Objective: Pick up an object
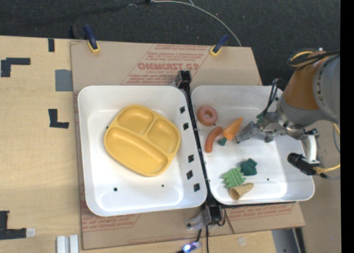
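My gripper [245, 133] is low in the right bin [276, 98], reaching in from the right. Its tip is right beside an orange carrot-shaped piece [233, 127]; whether it touches the piece I cannot tell. Just left of that lie an orange sausage-shaped piece [213, 139] and a small teal piece [222, 142]. A pink-brown doughnut [208, 115] sits further back. Toward the bin's front are a dark green piece [249, 166], a light green leafy piece [234, 177] and a tan cone [240, 191].
The left bin [94, 191] holds a yellow divided plate [142, 139]. A black divider [191, 135] runs between the bins. The arm's orange band [301, 88] and grey wrist hang over the right bin's right side. Two blue clamps [90, 37] hold the cardboard at the back.
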### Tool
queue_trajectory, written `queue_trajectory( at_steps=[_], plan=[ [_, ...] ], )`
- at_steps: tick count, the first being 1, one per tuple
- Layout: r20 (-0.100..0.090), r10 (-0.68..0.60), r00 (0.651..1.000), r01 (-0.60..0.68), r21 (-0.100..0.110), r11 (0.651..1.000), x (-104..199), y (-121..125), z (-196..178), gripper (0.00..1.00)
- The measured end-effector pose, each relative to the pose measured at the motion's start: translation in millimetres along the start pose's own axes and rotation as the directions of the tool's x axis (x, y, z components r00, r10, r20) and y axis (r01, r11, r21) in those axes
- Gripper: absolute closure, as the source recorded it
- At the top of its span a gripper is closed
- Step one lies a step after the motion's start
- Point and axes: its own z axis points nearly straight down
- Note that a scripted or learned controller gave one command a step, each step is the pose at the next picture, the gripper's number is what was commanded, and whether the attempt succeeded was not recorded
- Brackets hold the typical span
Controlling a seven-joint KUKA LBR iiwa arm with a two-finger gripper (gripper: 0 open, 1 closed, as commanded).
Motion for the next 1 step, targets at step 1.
queue_trajectory(
  at_steps=[1],
  plan=[
    [0.003,-0.001,1.0,0.001,-0.004,1.0,-0.4,1.1,-11.8,1.0]
  ],
)
